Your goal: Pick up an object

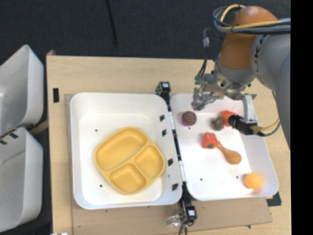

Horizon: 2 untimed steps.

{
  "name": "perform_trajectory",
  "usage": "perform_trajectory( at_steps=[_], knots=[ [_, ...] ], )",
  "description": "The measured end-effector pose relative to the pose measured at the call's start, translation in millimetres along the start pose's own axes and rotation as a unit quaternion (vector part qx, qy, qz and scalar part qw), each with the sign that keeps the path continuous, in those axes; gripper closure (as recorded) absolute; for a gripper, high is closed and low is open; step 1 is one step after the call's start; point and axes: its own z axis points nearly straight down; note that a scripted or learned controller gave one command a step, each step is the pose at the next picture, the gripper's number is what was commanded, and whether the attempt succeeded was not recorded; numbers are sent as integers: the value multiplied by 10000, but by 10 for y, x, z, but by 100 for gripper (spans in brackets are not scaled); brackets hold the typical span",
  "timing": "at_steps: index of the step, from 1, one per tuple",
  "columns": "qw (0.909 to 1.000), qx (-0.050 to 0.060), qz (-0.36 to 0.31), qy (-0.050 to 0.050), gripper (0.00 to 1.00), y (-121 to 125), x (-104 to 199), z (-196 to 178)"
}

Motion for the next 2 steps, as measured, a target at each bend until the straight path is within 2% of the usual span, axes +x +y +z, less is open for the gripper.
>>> perform_trajectory(
  at_steps=[1,2],
  knots=[
    [10000,7,-4,5,100,41,469,55],
    [10000,-9,-12,10,100,16,947,-79]
  ],
)
